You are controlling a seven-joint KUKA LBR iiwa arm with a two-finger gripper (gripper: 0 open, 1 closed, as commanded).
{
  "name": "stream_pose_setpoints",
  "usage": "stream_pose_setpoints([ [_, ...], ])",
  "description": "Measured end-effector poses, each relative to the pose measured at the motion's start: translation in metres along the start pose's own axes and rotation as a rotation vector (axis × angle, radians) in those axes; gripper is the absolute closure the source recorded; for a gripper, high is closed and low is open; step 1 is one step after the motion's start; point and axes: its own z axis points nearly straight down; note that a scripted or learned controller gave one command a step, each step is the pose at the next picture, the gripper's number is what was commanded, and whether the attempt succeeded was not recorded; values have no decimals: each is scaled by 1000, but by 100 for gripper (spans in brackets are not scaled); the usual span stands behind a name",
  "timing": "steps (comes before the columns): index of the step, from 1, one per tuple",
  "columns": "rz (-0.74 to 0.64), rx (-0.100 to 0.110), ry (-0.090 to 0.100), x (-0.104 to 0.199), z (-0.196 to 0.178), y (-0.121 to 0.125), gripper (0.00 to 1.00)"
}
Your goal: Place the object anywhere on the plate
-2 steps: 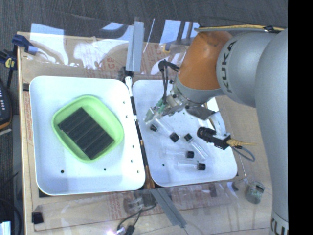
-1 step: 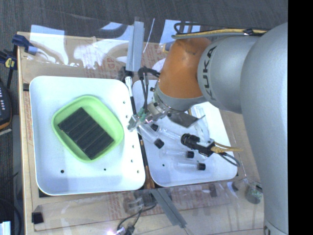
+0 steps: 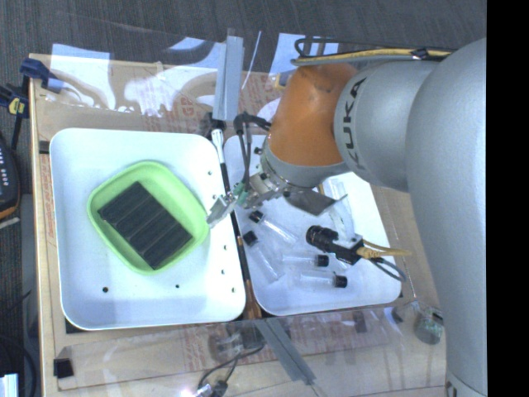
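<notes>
Dark carpet floor (image 3: 124,7) | wooden bench (image 3: 116,89) | two white bins (image 3: 66,288)

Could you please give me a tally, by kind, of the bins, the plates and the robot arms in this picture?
White bins: 2, the left bin and the right bin
Green plate: 1, in the left bin, with a dark ridged insert
Robot arm: 1
Total: 4

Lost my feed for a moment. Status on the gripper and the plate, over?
Gripper low at the green plate's right rim, over the seam between bins. Fingers unreadable, nothing seen held. Dark ribbed slab lying on plate. Small clutter in right bin.
</notes>
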Motion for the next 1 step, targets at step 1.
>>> stream_pose_setpoints([
  [1,-29,-4,-2,-33,-35,-18,0],
])
